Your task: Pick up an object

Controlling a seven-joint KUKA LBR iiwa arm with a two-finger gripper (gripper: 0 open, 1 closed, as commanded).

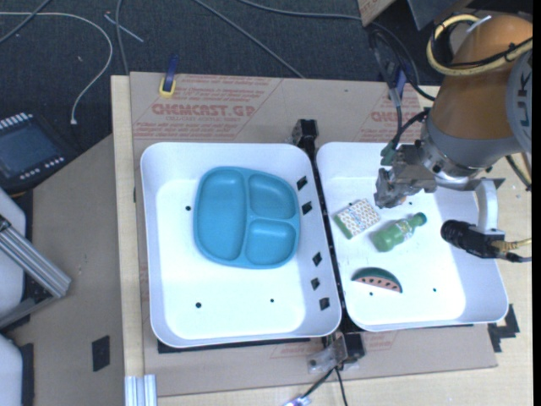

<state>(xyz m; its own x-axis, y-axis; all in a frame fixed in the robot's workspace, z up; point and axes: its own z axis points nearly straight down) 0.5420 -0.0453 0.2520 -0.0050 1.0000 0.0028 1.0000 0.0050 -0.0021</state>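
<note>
While the gripper [390, 194], its state impossible to tell, is poised over the right bin [439, 307], a descent is judged necessary onto the green bottle [396, 232] near the bin's centre.

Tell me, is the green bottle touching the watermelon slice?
Apart. The camera view shows the bottle lying above the watermelon slice, with a plain strip of white bin floor between them.

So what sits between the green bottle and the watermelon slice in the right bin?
Nothing: the camera view shows bare white bin floor between the green bottle and the watermelon slice.
</note>
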